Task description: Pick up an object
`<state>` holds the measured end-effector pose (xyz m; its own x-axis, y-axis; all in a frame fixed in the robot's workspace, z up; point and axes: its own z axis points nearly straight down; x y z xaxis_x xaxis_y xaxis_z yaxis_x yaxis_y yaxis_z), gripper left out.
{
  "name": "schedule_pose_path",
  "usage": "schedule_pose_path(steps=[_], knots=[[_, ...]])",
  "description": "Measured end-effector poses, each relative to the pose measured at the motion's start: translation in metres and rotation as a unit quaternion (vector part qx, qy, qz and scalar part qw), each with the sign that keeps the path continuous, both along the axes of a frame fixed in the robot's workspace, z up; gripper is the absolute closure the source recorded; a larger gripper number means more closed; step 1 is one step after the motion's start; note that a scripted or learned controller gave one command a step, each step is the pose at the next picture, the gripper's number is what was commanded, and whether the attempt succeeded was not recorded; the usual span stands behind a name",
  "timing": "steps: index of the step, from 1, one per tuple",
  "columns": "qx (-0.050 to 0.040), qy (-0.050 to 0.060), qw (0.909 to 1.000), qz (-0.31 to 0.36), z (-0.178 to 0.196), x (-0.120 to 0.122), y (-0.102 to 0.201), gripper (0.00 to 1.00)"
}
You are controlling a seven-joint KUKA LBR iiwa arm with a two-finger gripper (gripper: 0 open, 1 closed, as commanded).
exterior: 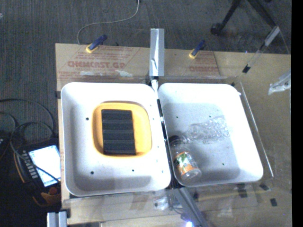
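A yellow sponge-like block (121,129) with a black ribbed top lies flat in the middle of the left bin (75,174). In the right bin (246,141) a small clear plastic bottle (184,162) with a dark cap and an orange-green label lies on its side near the front left corner. A crumpled piece of clear plastic (208,129) rests near the middle of the right bin, just behind the bottle.
A metal post (156,51) stands upright behind the seam between the bins. Two blue-yellow clamps (96,43) (197,48) hold the cardboard backing. A tablet and cables (40,162) lie on the floor at the left. A chair base (241,8) stands at the top right.
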<state>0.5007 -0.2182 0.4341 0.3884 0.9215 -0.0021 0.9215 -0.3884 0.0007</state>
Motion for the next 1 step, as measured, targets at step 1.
schedule_pose_path(steps=[1], knots=[[-0.0003,0.001,1.0,-0.005,-0.0193,-0.0163,0.0093,0.0]])
